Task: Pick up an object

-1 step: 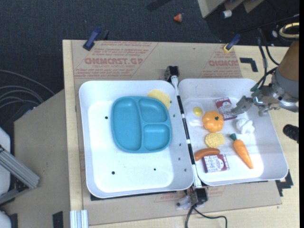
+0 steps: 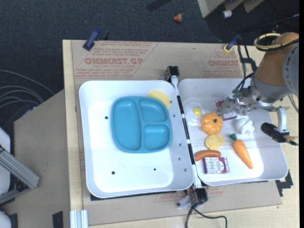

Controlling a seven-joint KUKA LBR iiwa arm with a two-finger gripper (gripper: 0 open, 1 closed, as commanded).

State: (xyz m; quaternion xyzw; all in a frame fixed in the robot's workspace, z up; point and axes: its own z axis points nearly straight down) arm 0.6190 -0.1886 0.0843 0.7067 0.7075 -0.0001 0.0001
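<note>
The gripper (image 2: 231,107) hangs low in the right bin (image 2: 275,167), just beside the pumpkin (image 2: 211,123). Whether it is open or closed on anything cannot be told.

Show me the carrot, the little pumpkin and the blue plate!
carrot (image 2: 243,153), camera view, middle of its orange body
pumpkin (image 2: 211,123), camera view, middle of its orange front
blue divided plate (image 2: 124,127), camera view, floor of its big left compartment

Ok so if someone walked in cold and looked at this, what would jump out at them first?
Probably the big blue divided tray lying in the left bin, with a yellow piece tucked at its upper right corner. Next, the toy food clustered in the right bin: an orange pumpkin, a carrot, a sausage. The end effector hovers over that bin's upper part.
</note>
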